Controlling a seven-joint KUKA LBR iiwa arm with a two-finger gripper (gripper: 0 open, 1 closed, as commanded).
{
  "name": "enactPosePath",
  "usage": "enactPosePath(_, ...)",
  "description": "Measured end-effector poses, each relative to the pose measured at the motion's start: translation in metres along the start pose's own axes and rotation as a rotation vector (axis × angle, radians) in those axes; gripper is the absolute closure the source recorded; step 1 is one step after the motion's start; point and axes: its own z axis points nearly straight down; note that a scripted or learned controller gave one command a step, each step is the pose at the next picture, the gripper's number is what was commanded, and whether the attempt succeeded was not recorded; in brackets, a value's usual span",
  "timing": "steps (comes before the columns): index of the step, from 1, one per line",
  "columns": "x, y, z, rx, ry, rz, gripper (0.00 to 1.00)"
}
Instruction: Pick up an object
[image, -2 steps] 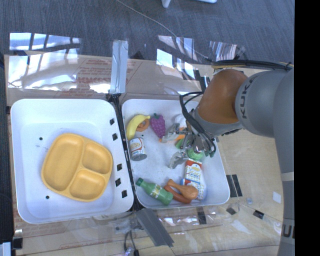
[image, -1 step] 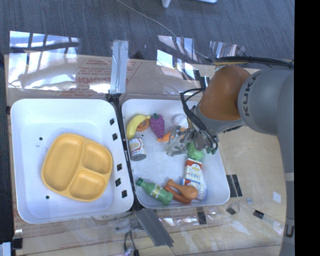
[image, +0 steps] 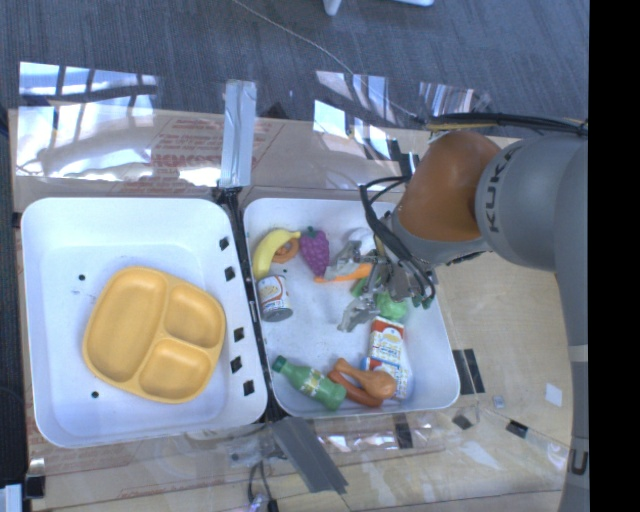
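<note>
My gripper (image: 351, 284) is low in the right bin (image: 440, 345), near its middle, and it is open. One grey finger (image: 350, 248) points toward the purple grapes (image: 315, 250); the other (image: 353, 317) lies just above the white carton (image: 386, 352). An orange carrot (image: 338, 274) lies in the gap between the fingers, and nothing is gripped. A green object (image: 392, 308) sits partly hidden under the wrist. In the same bin are a banana (image: 270, 248), a small can (image: 273, 298), a green bottle (image: 310, 382) and an orange sausage-shaped toy (image: 360, 382).
The left bin (image: 50, 250) holds a yellow divided plate (image: 152, 332). The grey arm with its orange band (image: 445, 190) comes in from the right over the right bin's far corner. Cables (image: 375, 205) trail off the wrist.
</note>
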Motion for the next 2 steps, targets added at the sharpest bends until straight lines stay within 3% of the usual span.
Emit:
enactPosePath(1,-0.021,-0.008,0.01,0.001,-0.004,0.111,0.0)
enactPosePath(2,0.046,-0.03,0.009,0.001,-0.003,0.155,0.0)
